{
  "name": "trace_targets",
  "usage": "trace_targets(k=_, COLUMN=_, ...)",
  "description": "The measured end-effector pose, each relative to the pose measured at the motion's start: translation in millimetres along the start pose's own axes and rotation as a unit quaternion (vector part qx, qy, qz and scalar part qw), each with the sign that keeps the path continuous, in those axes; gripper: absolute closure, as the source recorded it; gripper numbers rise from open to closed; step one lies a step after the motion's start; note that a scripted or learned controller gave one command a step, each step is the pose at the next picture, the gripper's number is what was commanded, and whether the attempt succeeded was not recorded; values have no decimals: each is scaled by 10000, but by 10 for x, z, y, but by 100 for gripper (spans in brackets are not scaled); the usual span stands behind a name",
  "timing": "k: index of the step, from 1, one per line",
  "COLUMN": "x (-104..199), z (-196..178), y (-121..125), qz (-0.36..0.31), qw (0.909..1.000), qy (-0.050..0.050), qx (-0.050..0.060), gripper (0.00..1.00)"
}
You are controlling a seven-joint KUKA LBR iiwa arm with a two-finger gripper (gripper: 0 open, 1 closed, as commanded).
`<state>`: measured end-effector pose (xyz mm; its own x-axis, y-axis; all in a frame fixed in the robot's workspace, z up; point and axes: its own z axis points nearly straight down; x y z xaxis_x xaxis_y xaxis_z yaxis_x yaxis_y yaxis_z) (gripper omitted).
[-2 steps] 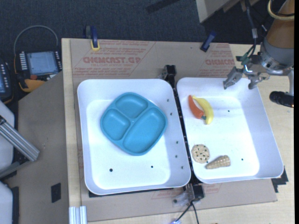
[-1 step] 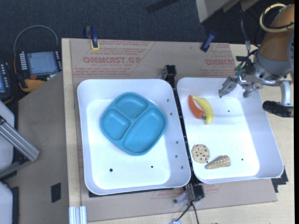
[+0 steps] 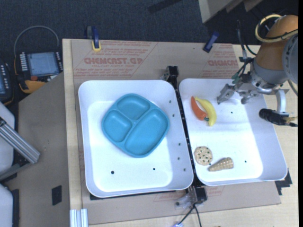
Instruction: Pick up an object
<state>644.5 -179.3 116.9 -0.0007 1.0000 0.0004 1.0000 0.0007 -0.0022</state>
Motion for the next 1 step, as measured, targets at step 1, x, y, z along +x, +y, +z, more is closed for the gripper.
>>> trace_targets(k=1, x=7, z=339, y=-3, qz=-3, qw=10000, qy=3, qx=12, gripper=0)
